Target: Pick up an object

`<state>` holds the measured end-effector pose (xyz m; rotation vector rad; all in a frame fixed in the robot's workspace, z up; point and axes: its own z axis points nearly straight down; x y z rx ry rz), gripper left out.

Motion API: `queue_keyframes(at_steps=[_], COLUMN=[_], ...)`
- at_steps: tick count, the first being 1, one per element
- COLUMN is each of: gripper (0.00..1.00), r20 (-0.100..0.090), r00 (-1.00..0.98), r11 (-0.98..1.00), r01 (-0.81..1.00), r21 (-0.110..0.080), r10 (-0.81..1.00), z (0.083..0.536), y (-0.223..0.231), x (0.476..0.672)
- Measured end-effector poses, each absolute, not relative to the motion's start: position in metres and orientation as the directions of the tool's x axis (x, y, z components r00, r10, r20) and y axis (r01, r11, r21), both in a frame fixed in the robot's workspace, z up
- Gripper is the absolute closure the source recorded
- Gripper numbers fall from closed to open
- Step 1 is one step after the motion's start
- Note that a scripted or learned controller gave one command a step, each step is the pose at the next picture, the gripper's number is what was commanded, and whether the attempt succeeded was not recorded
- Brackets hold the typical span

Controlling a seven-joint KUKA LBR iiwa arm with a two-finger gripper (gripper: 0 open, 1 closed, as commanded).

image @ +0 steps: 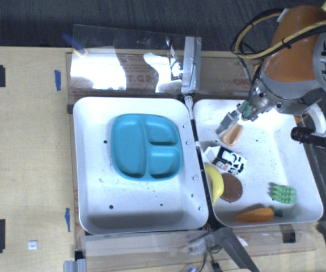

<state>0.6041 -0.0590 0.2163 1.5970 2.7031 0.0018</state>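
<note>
Reaching in from the right, the grey arm with its orange band (299, 35) hangs over the far part of the right bin (307, 163), and its gripper (232, 124) points down and to the left, toward the bin's far-left quarter. Whether the gripper is open or closed cannot be told from this angle. A small tan, peach-coloured object (232, 135) lies right at the gripper's tip, touching or just under it; the view does not settle whether it is actually being gripped.

The other things in the right bin lie nearer the camera than the gripper. A black-and-white patterned item (231, 162) sits just below the tan object, close to the bin's left wall. Nearer still, a yellow banana-like piece (215, 184) rests against the left wall, touching a round brown disc (231, 189) on its right. An orange carrot-shaped piece (254, 214) lies along the near edge of the bin, and a small green knobbly item (283, 194) sits toward the near-right corner, well apart from the gripper.

The left bin (89, 169) holds a blue divided plate (147, 146) with one large compartment on the left and two smaller ones on the right; it lies flat in the middle of that bin, apart from the walls. A clear, shiny panel (123, 67) stands behind the left bin, catching bright glare, and the whole setup rests on a light wooden bench (24, 169).
</note>
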Motion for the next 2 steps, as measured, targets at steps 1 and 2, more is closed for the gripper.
queue_keyframes(at_steps=[1,2], gripper=[0.00,0.00], r20=[0.000,0.004], r00=[-0.545,-0.365], r11=[0.545,0.365], r01=[0.839,0.931], r21=[-0.002,-0.006], r10=[0.839,0.931], z=[0.132,0.087], y=[-0.114,-0.118], x=[0.609,0.666])
